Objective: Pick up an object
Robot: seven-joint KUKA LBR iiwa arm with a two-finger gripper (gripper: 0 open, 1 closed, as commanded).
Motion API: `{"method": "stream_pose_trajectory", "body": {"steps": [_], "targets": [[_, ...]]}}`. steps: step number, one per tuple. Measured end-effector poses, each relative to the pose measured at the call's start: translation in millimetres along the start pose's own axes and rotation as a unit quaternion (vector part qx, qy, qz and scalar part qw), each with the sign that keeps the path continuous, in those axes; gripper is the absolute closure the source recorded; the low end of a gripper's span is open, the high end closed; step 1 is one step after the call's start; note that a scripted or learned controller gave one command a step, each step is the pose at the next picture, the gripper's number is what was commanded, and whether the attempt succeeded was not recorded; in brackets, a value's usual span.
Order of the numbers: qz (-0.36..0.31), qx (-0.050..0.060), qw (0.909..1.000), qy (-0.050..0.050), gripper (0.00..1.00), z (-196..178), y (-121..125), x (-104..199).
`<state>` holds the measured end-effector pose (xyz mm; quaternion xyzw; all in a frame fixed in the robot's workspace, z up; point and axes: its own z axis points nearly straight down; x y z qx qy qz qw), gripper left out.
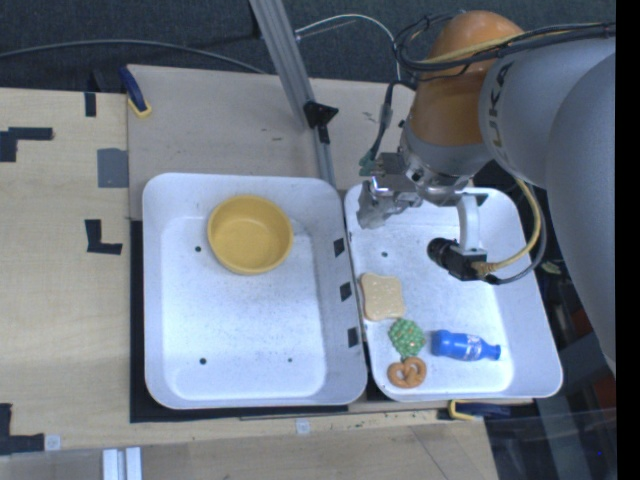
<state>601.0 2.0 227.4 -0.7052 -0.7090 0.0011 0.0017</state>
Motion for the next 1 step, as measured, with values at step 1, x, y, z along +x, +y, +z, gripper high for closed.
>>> {"method": "stream_pose_trajectory", "body": {"steps": [1], "targets": [[0.000, 0.000, 1.0000, 0.000, 1.00, 11.1, -22.8, 49.3]]}}
